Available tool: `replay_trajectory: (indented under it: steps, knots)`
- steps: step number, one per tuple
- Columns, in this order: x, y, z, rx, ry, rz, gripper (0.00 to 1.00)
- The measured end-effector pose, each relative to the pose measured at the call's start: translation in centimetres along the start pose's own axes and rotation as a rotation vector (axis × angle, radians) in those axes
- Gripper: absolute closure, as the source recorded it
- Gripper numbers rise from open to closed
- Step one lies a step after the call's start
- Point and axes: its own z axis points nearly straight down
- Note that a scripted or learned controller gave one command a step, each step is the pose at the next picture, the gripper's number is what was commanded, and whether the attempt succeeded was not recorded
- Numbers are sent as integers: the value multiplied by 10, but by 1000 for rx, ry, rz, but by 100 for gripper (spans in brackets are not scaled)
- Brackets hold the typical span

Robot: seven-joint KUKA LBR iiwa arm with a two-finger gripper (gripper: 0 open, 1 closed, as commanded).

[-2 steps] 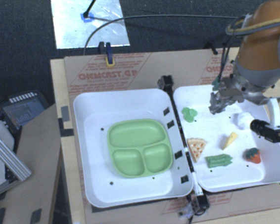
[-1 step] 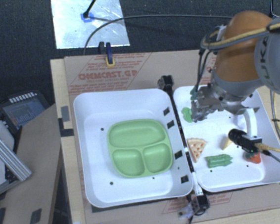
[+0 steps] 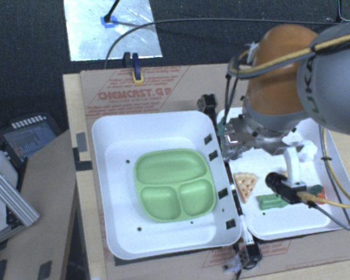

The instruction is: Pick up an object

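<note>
Pizza slice (image 3: pixel 246 184) lies flat in rt bin (image 3: pixel 283 223), nr my pincer (image 3: pixel 231 139); I'd drop straight down, centred. Can't tell if it's clenched.

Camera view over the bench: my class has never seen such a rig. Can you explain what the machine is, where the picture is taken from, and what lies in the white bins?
The picture comes from a camera fixed above the bench, looking down at a slant. The big grey and orange machine is a robot arm reaching in from the right. Its gripper hangs over the right bin, close to the left bin. The left bin holds a green divided plate. The right bin holds a toy pizza slice and a small green item. Nothing can be seen held.
</note>
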Motion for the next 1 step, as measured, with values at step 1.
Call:
replay_trajectory:
  steps: [1]
  knots:
    - [54, -2, -3, -1, 1, -2, 100]
